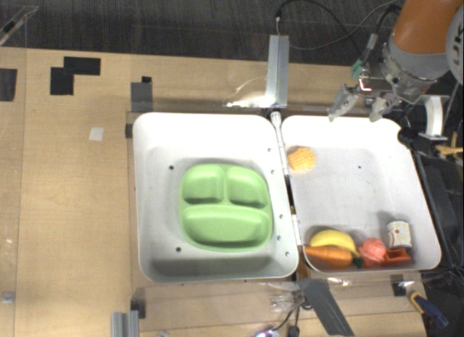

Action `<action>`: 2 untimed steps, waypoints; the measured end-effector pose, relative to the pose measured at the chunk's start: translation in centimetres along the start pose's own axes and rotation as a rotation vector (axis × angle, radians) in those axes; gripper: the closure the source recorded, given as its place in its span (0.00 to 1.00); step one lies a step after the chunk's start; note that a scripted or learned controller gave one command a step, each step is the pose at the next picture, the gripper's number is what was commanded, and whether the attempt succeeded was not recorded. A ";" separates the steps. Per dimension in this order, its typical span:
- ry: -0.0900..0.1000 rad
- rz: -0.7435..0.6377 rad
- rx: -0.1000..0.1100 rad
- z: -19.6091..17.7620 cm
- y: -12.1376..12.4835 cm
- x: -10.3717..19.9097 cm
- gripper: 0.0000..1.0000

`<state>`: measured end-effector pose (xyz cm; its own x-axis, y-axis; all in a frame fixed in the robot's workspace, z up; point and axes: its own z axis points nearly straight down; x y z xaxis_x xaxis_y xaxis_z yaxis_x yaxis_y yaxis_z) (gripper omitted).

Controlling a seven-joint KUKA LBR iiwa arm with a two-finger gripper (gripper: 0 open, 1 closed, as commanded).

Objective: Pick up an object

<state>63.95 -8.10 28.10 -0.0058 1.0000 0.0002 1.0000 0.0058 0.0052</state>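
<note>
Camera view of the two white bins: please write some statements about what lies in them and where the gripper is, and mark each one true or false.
1. The green divided tray lies in the left bin. True.
2. The gripper holds the banana. False: the gripper is open with nothing between its fingers, above the far edge of the right bin; the banana lies at that bin's near edge.
3. The small can stands in the right bin. True.
4. The carrot lies on the green tray. False: it lies in the right bin, beside the banana.
5. A yellow-orange object lies alone near the divider. True.
</note>
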 end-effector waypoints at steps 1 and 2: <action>0.000 0.023 -0.001 -2.2 1.4 1.7 0.00; 0.001 -0.238 0.000 8.3 3.0 6.8 0.00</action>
<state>66.97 -1.31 19.82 -0.2417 0.9704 -0.0003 0.9703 0.2417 0.0052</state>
